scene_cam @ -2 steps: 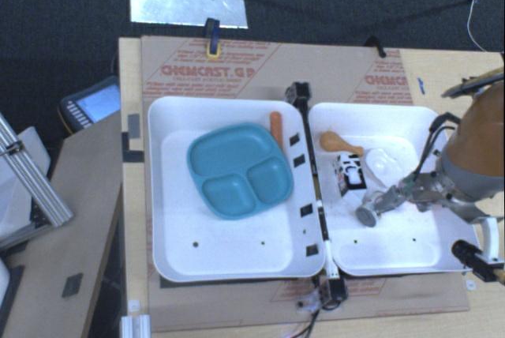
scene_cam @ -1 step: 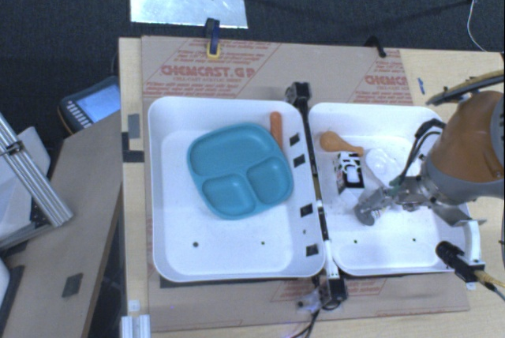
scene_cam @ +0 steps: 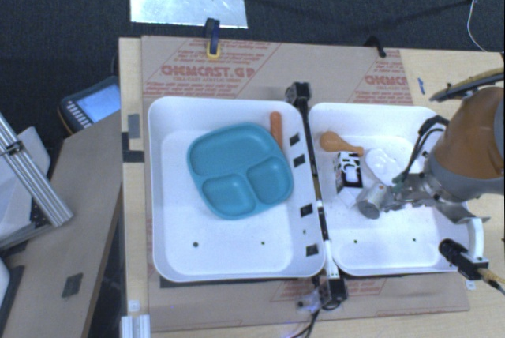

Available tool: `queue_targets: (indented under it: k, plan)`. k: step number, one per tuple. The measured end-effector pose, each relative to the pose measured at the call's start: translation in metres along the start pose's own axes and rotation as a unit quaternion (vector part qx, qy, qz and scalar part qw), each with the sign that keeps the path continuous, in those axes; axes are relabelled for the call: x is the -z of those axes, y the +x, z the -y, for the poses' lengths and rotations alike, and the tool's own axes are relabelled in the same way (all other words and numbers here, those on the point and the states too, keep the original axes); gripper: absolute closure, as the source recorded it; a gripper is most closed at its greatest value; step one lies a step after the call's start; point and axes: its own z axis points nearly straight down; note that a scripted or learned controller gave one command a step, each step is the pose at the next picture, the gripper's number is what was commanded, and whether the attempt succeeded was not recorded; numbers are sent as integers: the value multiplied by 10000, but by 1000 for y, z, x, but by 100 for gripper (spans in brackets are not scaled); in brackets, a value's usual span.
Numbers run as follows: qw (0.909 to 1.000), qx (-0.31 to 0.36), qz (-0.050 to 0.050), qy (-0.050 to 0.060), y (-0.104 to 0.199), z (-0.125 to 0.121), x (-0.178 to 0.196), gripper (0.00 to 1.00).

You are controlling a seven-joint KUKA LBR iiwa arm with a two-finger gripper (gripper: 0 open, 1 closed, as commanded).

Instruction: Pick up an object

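Spanning the table [scene_cam: 237, 60], two shallow white plastic bins sit side by side. The left bin [scene_cam: 170, 194] holds a blue three-compartment plate [scene_cam: 239, 170] with an orange stick [scene_cam: 276, 127] touching its far edge. In the right bin [scene_cam: 379, 253], the grey jaws [scene_cam: 369, 204] sit low beside a black-and-white box [scene_cam: 348, 169], near a tan wooden spoon [scene_cam: 338, 142]; whether they are clenched cannot be told.

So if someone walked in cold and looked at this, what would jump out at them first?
Probably the blue divided plate, lying tilted in the left bin with an orange stick at its upper right edge. Next, the arm's gripper low in the right bin, beside a small black-and-white box and a tan wooden spoon.
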Motion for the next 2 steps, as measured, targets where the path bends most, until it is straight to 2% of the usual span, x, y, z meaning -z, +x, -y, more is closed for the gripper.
queue_targets:
  k: [1,2]
  plan:
    - [10000,10,24,60,7,-6,61,100]
    - [10000,13,22,50,17,-7,117,100]
